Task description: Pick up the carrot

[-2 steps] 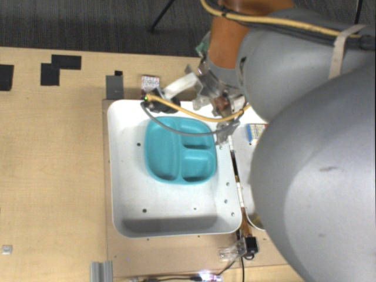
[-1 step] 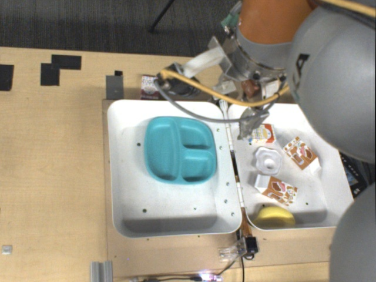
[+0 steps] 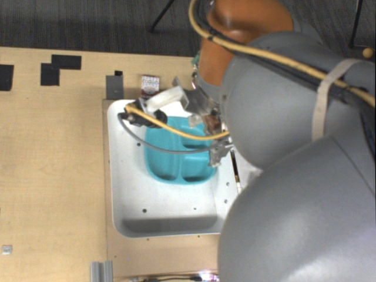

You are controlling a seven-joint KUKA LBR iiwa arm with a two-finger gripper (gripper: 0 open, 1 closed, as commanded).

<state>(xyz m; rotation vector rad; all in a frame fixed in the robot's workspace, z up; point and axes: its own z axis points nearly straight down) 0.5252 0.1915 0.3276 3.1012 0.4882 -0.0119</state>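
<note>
Where the carrot lies cannot be told, since the arm [image 3: 294, 134] covers much of the right side of the white bin [image 3: 126, 181]. In that bin sits a teal divided dish [image 3: 173, 160], its far right corner under the tool [image 3: 201, 115]. The tool hangs low over the dish's back edge; whether it is wide, narrow or holding anything cannot be told. A yellow cable [image 3: 170, 129] loops across the dish from the wrist. The orange band [image 3: 235, 34] shows above. The bin rests on the pale wooden surface [image 3: 53, 157].
</note>
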